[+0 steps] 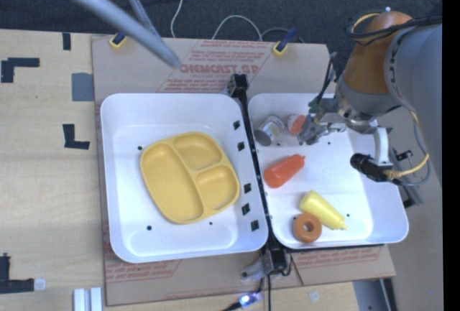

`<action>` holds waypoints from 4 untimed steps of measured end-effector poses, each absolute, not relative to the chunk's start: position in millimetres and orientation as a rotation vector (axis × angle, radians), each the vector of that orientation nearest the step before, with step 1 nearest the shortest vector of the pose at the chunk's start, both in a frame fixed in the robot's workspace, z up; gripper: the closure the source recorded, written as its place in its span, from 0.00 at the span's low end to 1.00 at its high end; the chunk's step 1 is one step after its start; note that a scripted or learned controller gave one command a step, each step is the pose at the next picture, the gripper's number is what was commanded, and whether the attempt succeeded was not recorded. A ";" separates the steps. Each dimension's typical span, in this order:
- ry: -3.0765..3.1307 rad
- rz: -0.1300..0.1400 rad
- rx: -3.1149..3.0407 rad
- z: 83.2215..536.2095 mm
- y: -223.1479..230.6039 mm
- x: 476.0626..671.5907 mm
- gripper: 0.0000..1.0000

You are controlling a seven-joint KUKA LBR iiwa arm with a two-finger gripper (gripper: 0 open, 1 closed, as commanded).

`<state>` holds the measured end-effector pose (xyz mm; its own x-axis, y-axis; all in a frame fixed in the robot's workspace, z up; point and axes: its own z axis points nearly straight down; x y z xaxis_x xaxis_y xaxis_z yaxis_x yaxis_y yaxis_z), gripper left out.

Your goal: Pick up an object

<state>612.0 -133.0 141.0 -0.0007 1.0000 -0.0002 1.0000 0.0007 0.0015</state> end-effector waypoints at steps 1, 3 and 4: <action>2.222 0.004 2.216 202.1 -126.8 616.7 1.00; 2.229 0.000 2.216 213.9 -81.1 630.1 1.00; 2.229 0.001 2.215 221.9 -34.4 634.2 1.00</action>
